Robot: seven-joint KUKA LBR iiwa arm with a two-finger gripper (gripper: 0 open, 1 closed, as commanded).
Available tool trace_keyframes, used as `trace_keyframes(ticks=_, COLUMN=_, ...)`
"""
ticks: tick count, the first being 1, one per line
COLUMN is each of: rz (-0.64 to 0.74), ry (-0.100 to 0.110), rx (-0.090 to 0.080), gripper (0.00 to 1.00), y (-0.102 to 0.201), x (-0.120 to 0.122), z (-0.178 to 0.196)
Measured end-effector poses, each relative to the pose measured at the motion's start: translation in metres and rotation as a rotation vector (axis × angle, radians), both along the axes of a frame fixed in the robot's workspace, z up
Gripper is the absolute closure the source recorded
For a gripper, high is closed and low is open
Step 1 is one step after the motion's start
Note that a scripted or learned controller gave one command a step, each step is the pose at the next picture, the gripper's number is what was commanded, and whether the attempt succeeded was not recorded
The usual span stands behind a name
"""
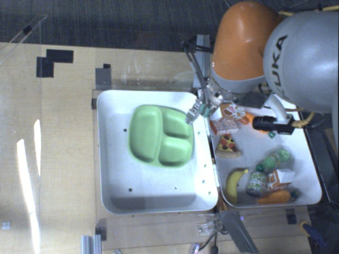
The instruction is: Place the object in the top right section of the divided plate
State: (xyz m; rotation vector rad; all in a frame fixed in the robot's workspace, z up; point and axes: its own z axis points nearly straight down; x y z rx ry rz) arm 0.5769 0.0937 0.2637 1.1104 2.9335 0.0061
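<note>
plate (159, 135), green and divided, lies in the left bin (114, 184); our arm (296, 57), lettered "uka" where it shows, hangs over its top right section. fingers (195, 111) pinch something small we can't name. we'd lower gently, centre over that section, then release.

- The worktop (58, 157) is pale wood-coloured, with glare streaks down its left side.
- Black L-shaped marks (52, 61) sit near its upper left corner.
- Two shallow white bins rest on it, touching side by side — the left bin (114, 194) and the right bin (312, 184).
- A small black bracket (103, 75) stands just beside the left bin's upper corner.
</note>
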Motion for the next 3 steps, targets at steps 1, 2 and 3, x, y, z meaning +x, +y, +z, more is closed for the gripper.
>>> trace_keyframes(ticks=1, rz=-0.036, ry=0.002, rx=-0.001, gripper=1.00, y=-0.012, x=-0.060, z=-0.043)
trace_keyframes(ticks=2, rz=0.008, ry=-0.002, rx=0.000, gripper=1.00, y=0.011, x=-0.043, z=0.034)
trace_keyframes(ticks=3, rz=0.085, ry=-0.001, rx=-0.001, gripper=1.00, y=0.007, x=-0.089, z=0.037)
